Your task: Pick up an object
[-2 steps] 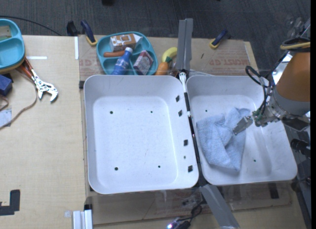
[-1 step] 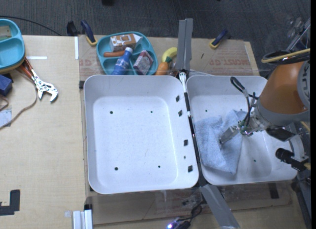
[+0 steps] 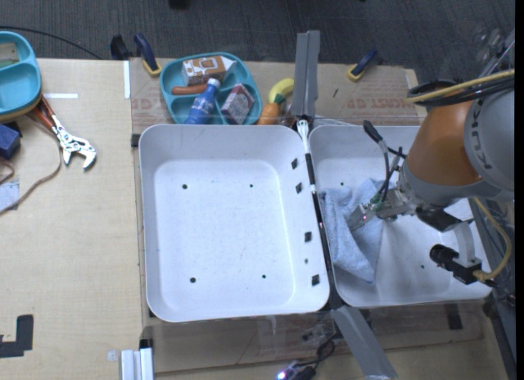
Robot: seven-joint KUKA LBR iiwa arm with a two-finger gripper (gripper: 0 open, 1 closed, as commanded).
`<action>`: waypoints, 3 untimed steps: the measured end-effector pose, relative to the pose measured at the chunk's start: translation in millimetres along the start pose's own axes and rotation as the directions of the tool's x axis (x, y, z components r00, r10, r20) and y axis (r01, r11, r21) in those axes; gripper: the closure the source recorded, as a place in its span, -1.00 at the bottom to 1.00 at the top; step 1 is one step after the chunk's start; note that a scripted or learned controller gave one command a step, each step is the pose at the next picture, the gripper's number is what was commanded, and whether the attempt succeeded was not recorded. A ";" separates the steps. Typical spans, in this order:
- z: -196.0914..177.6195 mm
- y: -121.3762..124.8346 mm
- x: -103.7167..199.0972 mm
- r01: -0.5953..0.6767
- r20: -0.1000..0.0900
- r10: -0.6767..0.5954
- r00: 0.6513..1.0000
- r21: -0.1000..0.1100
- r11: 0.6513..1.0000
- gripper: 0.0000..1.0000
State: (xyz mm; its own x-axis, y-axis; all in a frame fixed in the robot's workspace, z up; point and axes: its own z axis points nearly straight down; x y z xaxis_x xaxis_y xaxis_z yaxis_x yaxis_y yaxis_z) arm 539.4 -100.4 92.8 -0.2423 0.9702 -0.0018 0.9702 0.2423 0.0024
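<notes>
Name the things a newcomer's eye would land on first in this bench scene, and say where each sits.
The grey arm with its orange band reaches in from the right over the right bin, its gripper down at a crumpled pale blue cloth. Behind the left bin, a blue divided tray holds small items, and a wrench lies at far left.

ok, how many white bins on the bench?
2. The left bin sits mid-bench; the right bin is beside it, holding a pale blue cloth, with the gripper down over that cloth. None looks hidden.

Robotics lab: clamped bench [image 3: 74, 231], white bins [image 3: 151, 231], wrench [image 3: 70, 145].
</notes>
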 end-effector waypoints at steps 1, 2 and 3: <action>-0.4 59.8 -31.3 -0.202 0.001 0.202 0.979 0.000 0.979 -1.00; -36.7 18.0 -28.7 -0.270 0.000 0.270 0.963 0.005 0.963 -1.00; -45.2 18.6 -93.6 -0.371 0.001 0.371 0.929 0.004 0.929 -1.00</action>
State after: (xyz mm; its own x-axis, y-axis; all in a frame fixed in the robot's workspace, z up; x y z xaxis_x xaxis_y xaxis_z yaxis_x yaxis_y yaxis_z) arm 580.0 -186.6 138.2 0.1348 0.9909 -0.0017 0.9909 -0.1348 -0.0007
